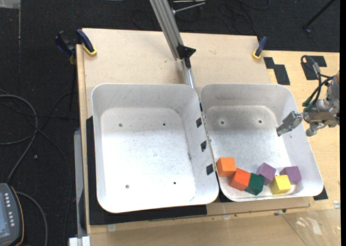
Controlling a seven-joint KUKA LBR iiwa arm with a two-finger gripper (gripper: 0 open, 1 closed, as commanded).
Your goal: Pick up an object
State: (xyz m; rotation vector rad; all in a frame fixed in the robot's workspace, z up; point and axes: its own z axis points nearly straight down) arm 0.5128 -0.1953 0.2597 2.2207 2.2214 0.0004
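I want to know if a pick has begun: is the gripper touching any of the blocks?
Apart. In the camera view the gripper sits near the right bin's right rim, with bare white floor between it and the purple block below.

A pale wooden bench [140, 58] carries two shallow white bins set side by side, their inner rims touching. The left bin [108, 110] and the right bin [243, 99] rest on a dark mat [92, 207] that shows along their near edge. Clamps grip the bench's far edge: a blue and yellow one [85, 42] at the left corner, another [259, 48] toward the right. Black tape marks [278, 70] lie on the right part of the bench.
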